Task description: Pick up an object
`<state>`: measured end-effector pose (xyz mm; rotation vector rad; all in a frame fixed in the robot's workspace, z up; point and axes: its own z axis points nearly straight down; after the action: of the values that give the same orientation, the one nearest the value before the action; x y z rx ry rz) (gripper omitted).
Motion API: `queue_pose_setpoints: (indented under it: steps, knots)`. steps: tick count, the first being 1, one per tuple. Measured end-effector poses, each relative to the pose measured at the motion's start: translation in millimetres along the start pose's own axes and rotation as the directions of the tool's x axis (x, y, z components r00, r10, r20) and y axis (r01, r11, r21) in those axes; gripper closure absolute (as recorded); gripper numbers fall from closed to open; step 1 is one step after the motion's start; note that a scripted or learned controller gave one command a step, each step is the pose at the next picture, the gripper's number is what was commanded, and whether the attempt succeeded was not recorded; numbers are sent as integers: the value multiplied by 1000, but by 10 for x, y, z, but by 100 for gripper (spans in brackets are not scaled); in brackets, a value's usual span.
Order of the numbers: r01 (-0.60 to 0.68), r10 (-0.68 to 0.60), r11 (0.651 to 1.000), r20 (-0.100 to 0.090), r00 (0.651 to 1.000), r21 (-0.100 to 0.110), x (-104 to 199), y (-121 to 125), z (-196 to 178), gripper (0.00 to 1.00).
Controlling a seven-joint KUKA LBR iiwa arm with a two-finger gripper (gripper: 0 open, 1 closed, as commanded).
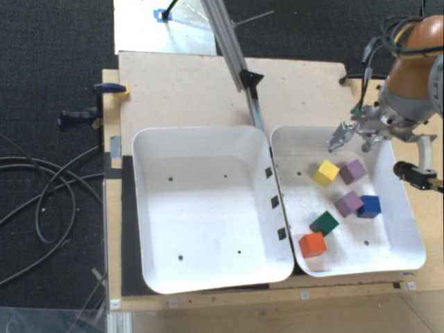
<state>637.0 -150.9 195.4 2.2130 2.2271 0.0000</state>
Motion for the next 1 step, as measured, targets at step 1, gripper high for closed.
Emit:
queue_pose_setpoints:
  steps: [1]
  knots:
    - [0, 0, 1000, -2, 1000, 6, 136, 115, 1092, 0]
